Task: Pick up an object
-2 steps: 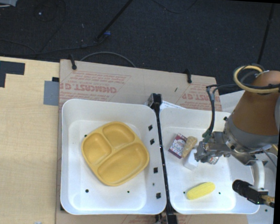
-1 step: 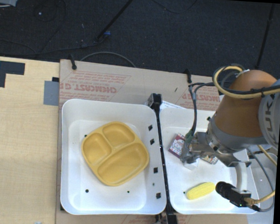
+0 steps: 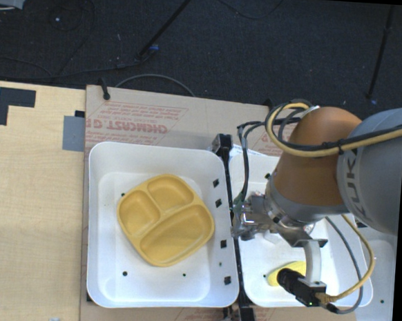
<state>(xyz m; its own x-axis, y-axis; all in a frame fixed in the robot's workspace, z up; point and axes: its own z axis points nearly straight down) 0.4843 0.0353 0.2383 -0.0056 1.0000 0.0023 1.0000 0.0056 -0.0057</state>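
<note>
Yellow plate (image 3: 166,219) mid left bin (image 3: 91,224), clear of every wall

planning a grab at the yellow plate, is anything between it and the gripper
Only the adjoining bin walls: the gripper is over the right bin, the yellow plate lies in the left bin. Nothing rests on the plate.

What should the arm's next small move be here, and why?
Probably ease the arm slightly toward the near edge of the right bin, centring over the small yellow object that peeks out beside the wrist. That looks like the closest thing to try; the yellow divided plate lies across the divider in the left bin.
</note>
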